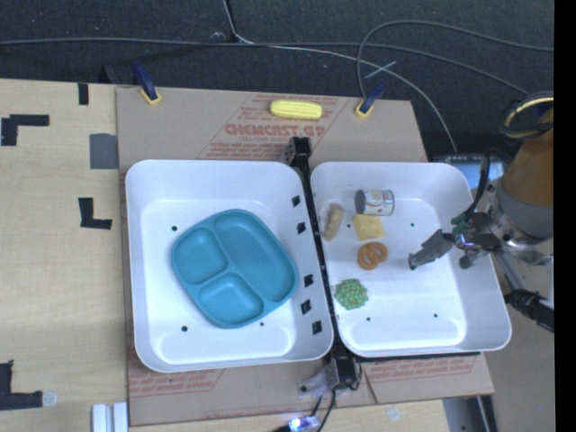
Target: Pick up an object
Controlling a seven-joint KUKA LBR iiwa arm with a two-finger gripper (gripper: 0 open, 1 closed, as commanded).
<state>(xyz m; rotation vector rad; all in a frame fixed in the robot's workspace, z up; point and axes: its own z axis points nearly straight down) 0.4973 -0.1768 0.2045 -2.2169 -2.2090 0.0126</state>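
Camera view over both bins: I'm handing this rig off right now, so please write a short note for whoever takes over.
Gripper: over the right bin, nothing between its fingers.
Right bin contents: small can, yellow block, brown ring, green ball, tan piece.
Left bin: blue divided plate.
Done: nothing picked.
Left: grasp and lift one object.

Red print on the cardboard sheet [252, 129] under the bins reads roughly "CHEMCAST GP", seen behind the left bin. More red lettering shows along the sheet's front edge, too small to read.
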